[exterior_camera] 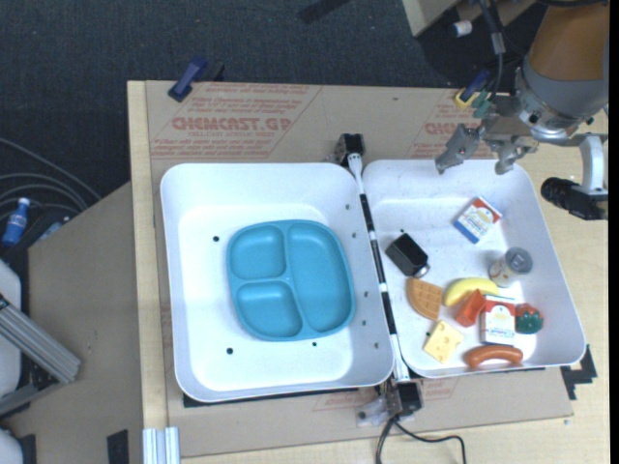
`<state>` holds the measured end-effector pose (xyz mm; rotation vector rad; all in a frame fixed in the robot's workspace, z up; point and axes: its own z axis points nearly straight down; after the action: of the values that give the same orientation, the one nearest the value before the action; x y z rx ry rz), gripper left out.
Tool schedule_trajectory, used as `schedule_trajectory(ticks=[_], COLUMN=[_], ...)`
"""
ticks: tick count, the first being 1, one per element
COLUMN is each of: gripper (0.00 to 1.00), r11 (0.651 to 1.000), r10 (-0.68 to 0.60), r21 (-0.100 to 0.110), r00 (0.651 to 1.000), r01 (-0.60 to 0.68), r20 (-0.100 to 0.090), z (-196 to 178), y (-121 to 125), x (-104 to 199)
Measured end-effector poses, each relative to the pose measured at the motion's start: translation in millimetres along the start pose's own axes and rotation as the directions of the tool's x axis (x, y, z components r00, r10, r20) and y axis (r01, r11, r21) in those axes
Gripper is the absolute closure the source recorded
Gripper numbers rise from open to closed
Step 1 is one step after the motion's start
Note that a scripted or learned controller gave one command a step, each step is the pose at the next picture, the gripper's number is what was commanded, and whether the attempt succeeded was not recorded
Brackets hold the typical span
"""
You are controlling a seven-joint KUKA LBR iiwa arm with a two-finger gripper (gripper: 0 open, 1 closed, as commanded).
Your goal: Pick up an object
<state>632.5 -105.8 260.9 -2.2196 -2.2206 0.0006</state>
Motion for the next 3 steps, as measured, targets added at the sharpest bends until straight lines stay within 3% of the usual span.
schedule_trajectory(ticks=[1, 2, 3], gripper=[0.00, 0.00, 1.00], r11=[1.000, 1.000, 1.000], r10=[0.002, 0.000, 0.001], r21=[0.003, 0.001, -0.001], r00=[1.000, 1.000, 1.000], r01=[-0.002, 0.000, -0.001], r20=[0.001, 0.000, 0.000], z=[148, 177, 166], y=[-1, -23, -22], x=[-46, -3, -3])
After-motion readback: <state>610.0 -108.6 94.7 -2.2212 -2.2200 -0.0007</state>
